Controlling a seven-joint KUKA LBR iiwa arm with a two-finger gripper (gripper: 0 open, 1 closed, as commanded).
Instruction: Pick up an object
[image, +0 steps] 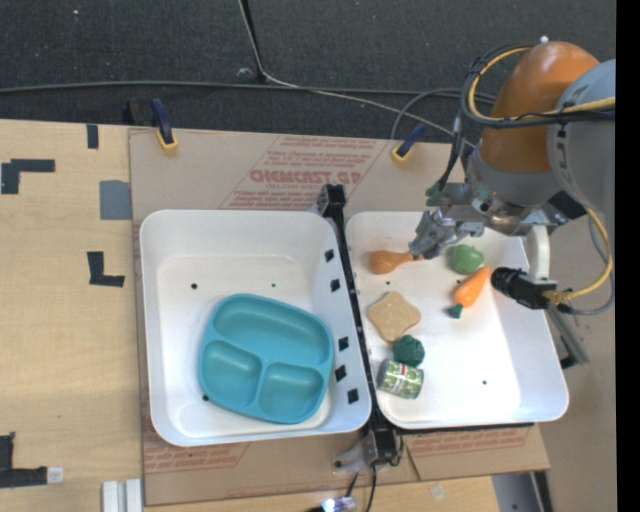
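One gripper (432, 238) is seen over the right bin (520, 400) | orange drumstick (388, 261) lies at 8 o'clock, long axis 9-to-3 | fingers' state cannot be told

1. The arm (560, 110) was grey, with a rounded orange band bulging above the wrist.
2. Thin yellow and black cables looped around the orange band and trailed down the arm's right side.
3. The gripper (432, 240) was grey metal, small and angular.
4. A black cylindrical fitting (520, 285) jutted below the wrist, beside a white bracket.
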